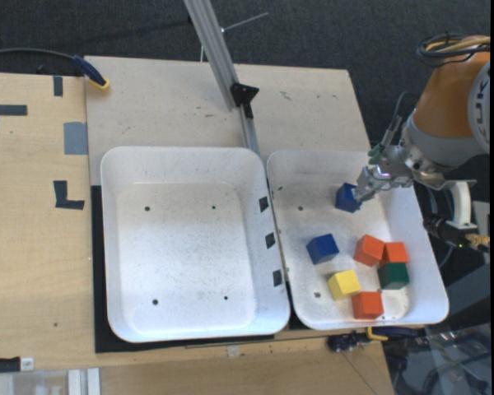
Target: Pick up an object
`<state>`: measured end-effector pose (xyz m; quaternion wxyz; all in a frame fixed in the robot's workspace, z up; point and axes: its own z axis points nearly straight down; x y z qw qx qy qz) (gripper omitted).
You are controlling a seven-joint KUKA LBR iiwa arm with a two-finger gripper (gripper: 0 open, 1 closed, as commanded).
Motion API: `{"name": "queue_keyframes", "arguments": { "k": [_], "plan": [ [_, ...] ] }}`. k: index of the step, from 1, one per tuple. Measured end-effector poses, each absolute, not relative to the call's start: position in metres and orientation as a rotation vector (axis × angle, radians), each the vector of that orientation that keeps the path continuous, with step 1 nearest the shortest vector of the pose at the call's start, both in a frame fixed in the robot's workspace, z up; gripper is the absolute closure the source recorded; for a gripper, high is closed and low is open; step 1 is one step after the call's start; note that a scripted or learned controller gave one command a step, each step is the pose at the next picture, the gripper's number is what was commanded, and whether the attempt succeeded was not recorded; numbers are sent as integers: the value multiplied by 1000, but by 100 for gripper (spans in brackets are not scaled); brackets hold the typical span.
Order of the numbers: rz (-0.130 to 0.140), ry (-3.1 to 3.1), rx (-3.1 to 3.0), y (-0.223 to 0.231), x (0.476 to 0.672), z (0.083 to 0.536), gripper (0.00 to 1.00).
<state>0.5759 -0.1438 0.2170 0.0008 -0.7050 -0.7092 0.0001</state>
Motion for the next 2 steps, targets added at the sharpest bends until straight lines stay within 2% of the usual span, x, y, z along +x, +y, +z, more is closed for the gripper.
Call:
{"name": "queue_keyframes", "arguments": {
  "k": [2],
  "plan": [
    [-2,-2228,-2213,-43,623,222,100]
  ]
}}
